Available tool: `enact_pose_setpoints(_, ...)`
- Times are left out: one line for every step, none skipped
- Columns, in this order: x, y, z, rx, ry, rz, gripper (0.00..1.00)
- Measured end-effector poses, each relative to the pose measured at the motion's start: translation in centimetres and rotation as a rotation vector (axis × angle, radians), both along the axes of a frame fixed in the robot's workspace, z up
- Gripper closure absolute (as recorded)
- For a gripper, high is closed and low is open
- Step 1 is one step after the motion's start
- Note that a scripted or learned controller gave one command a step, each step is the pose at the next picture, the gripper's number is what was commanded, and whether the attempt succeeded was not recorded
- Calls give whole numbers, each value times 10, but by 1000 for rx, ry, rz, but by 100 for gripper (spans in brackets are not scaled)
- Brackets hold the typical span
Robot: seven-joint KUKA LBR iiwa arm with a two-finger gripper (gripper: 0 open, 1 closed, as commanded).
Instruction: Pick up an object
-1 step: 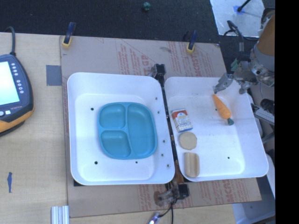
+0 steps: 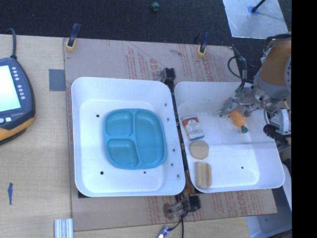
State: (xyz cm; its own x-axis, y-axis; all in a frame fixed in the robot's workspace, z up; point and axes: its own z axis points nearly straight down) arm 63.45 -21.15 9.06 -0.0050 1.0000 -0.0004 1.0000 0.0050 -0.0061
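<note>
In the right bin [image 2: 257, 175], a small orange carrot toy [image 2: 238, 118] with a green tip lies on the floor near the far right. My gripper [image 2: 239, 108] hangs right over its upper end, open, with the fingers spread to either side of it. Nothing is gripped between them. A red and white carton [image 2: 192, 128], a round tan cookie [image 2: 199, 149] and a tan bread-like block [image 2: 203, 174] sit along the bin's left side. The grey arm with its orange band [image 2: 275, 63] comes in from the right.
The left bin [image 2: 84, 182] holds a blue divided plate [image 2: 134, 138]. A handheld pendant [image 2: 12, 98] lies on the bench at far left. Clamps [image 2: 72, 38] [image 2: 202, 44] pin the cardboard sheet at the back. A black clip [image 2: 169, 75] sits between the bins.
</note>
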Motion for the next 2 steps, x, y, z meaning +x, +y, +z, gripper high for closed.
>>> enact_pose_setpoints(1, -1, 12, -1, -2, 2, 100)
enact_pose_setpoints(17, 110, 1, 1, 3, 2, 100)
